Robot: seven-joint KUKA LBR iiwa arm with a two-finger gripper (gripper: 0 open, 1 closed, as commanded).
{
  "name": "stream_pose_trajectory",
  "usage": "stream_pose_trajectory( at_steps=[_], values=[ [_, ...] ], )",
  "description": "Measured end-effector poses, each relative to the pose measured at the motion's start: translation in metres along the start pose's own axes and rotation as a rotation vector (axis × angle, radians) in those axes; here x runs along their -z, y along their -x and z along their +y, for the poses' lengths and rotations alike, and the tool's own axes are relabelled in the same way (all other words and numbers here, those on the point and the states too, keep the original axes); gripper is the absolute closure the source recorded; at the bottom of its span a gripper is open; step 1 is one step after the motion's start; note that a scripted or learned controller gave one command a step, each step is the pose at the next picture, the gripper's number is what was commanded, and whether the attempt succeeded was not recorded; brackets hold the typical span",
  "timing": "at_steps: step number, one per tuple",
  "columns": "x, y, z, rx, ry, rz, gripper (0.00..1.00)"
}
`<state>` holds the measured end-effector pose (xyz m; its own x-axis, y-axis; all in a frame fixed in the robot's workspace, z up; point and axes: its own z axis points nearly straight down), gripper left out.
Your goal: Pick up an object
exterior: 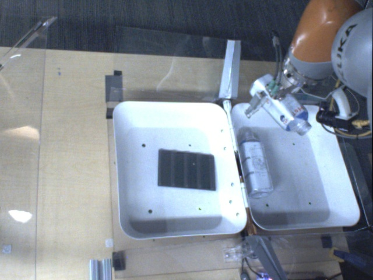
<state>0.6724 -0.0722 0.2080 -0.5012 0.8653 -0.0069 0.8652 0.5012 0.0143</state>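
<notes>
The pincer (269, 93) hangs over the far part of the right bin (326, 214), and it pinches a clear plastic bottle (289, 114) that is lifted and tilted. A silver can (255, 167) lies near the bin's left wall. In the left bin (134, 214) lies a dark ribbed pad (187, 170).

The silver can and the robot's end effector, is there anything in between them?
No. In the camera view, just bare white floor of the right bin lies between the silver can and the end effector above it.
</notes>
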Motion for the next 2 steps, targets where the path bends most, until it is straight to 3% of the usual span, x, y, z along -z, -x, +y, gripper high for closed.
stream_pose_trajectory(
  at_steps=[1, 2],
  values=[
    [0.116, -0.008, 0.004, 0.092, -0.005, 0.002, 1.00],
    [0.058, -0.037, 0.019, -0.066, -0.010, 0.005, 1.00]
  ],
)
